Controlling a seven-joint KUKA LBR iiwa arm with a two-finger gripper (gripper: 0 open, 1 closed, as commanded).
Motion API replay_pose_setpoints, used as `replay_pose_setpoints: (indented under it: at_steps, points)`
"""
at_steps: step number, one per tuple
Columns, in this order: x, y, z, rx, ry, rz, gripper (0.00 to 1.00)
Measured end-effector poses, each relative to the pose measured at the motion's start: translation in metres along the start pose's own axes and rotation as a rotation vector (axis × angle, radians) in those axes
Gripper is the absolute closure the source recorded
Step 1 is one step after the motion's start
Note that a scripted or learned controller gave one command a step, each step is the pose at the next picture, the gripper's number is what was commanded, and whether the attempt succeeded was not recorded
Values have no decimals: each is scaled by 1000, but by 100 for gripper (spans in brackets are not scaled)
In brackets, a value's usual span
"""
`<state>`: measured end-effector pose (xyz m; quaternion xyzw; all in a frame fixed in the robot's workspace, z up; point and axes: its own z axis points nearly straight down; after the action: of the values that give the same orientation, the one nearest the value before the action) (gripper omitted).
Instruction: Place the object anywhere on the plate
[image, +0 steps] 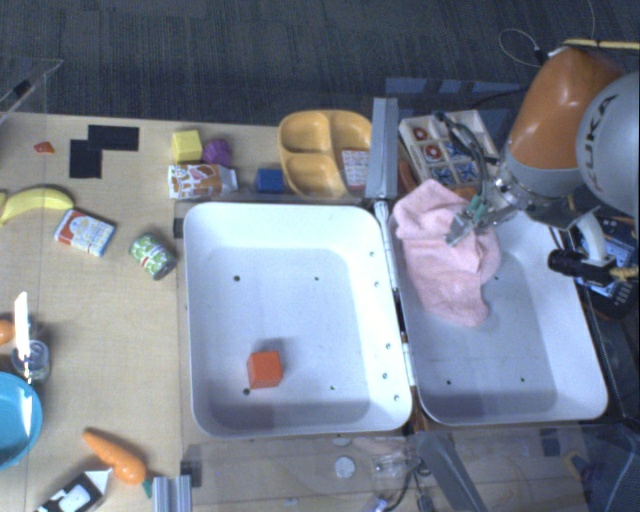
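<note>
Pale wood makes the worktop (110, 330), and dark carpet lies behind it at the top of the view. At the far left edge a yellow banana (33, 203) lies above a small carton (84, 232) and a green can (153, 255); lower, a blue plate (18, 422) is cut by the frame, and an orange carrot (117, 456) lies near the bottom. Farther back stand a yellow block (186, 146), a purple thing (217, 152), a printed box (200, 180), a blue block (268, 180) and a yellow divided dish (322, 150). The left bin (300, 250) holds one orange cube (265, 368), which rests on the floor in its lower left part, well apart from the blue plate. The right bin (530, 370) holds a pink cloth (445, 265), crumpled in its upper left part. The gripper (468, 224) is down on this cloth near its upper right side, and the cloth rises a little around it. I cannot tell if the jaws are spread or pressed together, because they are too small and dark against the cloth. Behind the right bin lies a card with red marks (440, 148). The grey arm (590, 130) with its orange band comes in from the right.
</note>
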<state>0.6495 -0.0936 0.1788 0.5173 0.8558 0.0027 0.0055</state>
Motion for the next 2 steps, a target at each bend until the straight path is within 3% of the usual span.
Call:
replay_pose_setpoints:
  at_steps: [1,2]
  points:
    - [41,46,-88,4,2,303,100]
    - [114,45,-82,8,4,332,100]
